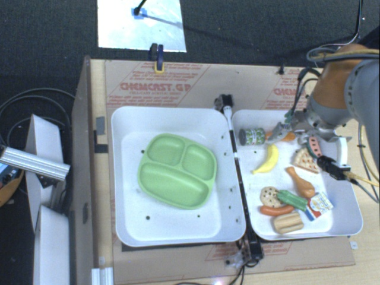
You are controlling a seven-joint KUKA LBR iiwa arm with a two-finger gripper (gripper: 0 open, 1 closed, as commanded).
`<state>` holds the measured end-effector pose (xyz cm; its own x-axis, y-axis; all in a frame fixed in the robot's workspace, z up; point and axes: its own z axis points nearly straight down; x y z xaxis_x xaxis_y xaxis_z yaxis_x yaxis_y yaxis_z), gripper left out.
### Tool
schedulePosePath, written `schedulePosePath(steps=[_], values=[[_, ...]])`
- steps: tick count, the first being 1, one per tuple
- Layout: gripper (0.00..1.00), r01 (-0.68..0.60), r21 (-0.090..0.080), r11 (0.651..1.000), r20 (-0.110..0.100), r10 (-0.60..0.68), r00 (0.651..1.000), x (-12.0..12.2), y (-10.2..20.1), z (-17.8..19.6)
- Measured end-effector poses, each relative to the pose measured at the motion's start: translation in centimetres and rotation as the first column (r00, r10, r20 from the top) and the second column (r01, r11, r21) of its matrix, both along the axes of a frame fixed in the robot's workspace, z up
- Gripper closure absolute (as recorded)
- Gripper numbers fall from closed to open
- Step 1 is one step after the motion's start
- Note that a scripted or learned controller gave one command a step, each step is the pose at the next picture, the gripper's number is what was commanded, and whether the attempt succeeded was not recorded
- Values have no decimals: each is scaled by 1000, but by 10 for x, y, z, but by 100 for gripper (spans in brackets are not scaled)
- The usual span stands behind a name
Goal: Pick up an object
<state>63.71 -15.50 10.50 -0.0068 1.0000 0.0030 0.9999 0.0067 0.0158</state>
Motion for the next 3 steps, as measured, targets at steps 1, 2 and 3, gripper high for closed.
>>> schedulePosePath(steps=[1,2,3], values=[[0,1,-1,1000,-19,-1,1000,-28,46,-21],[100,2,-3,1000,-13,-2,1000,-26,44,-9],[100,-1,-2,1000,-15,1,1000,-64,106,83]])
